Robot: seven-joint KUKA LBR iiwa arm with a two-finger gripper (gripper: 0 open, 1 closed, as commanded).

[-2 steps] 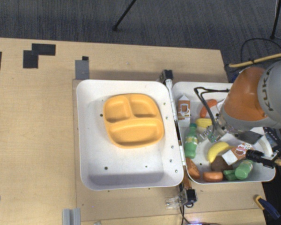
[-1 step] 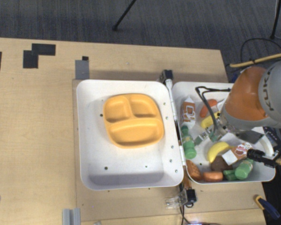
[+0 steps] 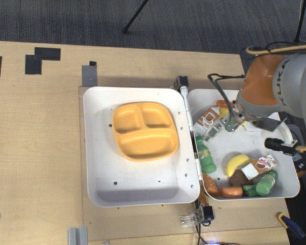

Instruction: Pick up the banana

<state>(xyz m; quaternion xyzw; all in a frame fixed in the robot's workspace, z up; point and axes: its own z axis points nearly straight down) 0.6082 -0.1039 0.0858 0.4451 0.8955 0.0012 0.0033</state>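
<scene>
hovering over the upper part of the right bin (image 3: 290,188), the gripper (image 3: 229,124) sits well apart from the banana (image 3: 237,163); whether the claw is spread or pressed together i cannot tell, and nothing shows pinched in it. banana lies in that bin's lower middle, touching a brown block (image 3: 239,177), so it's crowded. left of the bin, an orange tray (image 3: 144,130) fills the other bin (image 3: 99,188).
</scene>
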